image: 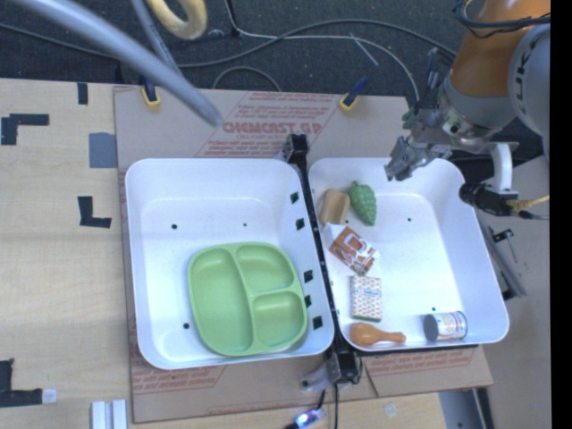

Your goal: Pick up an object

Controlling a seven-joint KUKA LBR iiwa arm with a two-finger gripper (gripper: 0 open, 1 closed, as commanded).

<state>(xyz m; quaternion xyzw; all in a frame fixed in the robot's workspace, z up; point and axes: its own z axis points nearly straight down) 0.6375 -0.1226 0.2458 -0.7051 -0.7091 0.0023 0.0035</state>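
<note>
The gripper [399,168] hung over the right bin's [447,266] far edge, apparently holding nothing, jaw spacing unclear; descending there risked missing all 6 objects.

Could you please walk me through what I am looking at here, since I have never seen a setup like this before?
One camera looks down at a slant on a bench. The grey and orange machine at the right is a robot arm; its gripper hangs over the right bin, with nothing seen between its fingers. That bin holds a green leafy piece, a tan piece, two small packets, a wooden spoon-like item and a small can. The left bin holds a green divided plate.
</note>
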